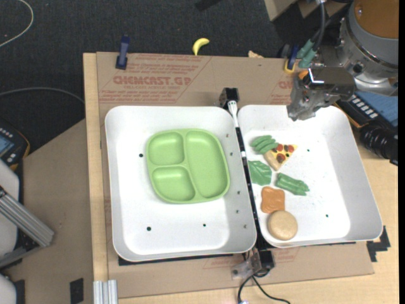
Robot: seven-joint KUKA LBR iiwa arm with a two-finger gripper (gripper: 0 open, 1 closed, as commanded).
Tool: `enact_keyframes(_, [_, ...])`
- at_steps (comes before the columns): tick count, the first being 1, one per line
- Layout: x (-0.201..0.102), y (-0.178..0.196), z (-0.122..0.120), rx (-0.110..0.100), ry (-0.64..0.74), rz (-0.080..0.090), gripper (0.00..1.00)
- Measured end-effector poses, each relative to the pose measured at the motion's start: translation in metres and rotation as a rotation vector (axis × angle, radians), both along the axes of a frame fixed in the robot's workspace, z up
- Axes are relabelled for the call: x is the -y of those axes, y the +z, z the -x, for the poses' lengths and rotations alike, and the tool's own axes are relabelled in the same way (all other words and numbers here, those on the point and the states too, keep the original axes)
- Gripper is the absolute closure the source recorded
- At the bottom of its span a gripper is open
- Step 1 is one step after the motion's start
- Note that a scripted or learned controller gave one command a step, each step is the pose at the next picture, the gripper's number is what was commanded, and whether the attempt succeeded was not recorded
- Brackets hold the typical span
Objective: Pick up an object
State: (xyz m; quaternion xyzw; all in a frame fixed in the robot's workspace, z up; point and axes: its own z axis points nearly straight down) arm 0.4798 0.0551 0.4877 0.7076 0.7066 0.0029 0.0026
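White bins sit side by side on a brown board. The left bin has a green plate with three parts in it. Nothing lies on the plate. The right bin has toy food in it, all close to the wall in the middle.

I see a pizza slice with red dots on it. Three green leafy pieces lie around it: one just above it, one down to its left, and one below it. Under those is an orange piece, and below that a round tan cookie near the bin's front edge. The orange piece and the cookie look like they touch.

The gripper hangs over the top corner of the right bin. It is up near the back wall, a little way from the food. Nothing is in it. I cannot tell how its tips are set, because it looks dark and blurry from here.

I think the picking up has not begun. The arm is at the step of getting over a toy.

Next, I think it needs to come toward the front and a bit left, right over one toy. The pizza slice and the top leaf are nearest. Then it has to go down and squeeze. The toys are flat and packed close, so it could bump a neighbor or slip off.
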Motion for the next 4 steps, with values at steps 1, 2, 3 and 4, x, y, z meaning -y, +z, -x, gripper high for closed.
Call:
enact_keyframes(1, [0.018,-0.121,-0.025,-0.019,-0.002,0.003,1.0])
enact_keyframes(2, [-0.017,-0.029,-0.003,0.003,0.007,-0.003,1.0])
enact_keyframes(3, [-0.013,-0.014,0.0,-0.003,0.002,0.0,1.0])
enact_keyframes(4, [0.026,-0.036,0.001,-0.012,-0.003,0.001,1.0])
